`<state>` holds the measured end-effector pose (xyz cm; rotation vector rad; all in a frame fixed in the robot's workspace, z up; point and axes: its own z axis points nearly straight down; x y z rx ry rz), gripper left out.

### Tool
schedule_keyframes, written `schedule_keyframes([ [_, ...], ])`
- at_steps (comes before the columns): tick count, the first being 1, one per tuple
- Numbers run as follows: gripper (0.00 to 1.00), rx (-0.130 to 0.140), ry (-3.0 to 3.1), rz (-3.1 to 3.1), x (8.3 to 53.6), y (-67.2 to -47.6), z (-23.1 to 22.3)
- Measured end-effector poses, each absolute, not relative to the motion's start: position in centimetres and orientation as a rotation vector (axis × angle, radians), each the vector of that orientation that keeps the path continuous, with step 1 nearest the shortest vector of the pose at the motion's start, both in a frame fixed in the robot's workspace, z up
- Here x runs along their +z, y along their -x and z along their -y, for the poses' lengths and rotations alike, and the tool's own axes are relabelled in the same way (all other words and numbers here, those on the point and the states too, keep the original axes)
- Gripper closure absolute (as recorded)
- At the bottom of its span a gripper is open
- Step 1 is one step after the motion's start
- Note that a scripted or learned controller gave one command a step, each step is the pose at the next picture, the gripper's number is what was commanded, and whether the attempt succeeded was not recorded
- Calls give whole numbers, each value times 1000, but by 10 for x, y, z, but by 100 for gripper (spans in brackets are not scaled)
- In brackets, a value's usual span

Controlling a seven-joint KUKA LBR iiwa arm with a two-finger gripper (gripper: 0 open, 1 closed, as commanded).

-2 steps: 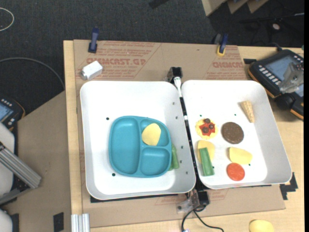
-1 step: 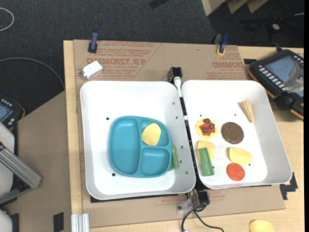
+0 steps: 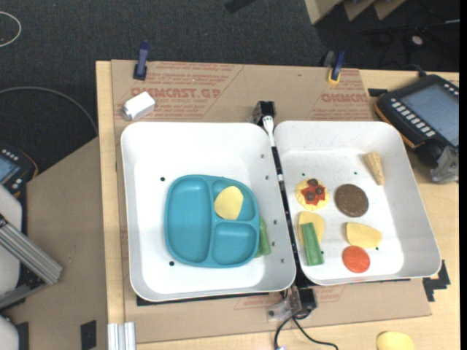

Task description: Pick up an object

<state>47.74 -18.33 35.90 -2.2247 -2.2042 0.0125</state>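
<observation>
yellow object [image 3: 394,340] on bench [image 3: 452,305] edge; white bins [image 3: 146,268] on cardboard [image 3: 219,86], dark carpet [image 3: 73,20] beyond.

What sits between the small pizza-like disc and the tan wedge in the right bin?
In the camera view, the brown round cookie lies between the pizza disc and the tan wedge, slightly lower than both, on the right bin floor.

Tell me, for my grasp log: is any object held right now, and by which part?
Nothing looks held: the toy foods lie loose in the right bin.
</observation>
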Motion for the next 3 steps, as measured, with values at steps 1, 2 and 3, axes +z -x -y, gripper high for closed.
schedule_keyframes([
  [1,100,-19,2232,2240,537,-480,151],
  [2,100,10,2217,2210,398,-478,166],
  [3,100,-5,2238,2228,506,-479,228],
])
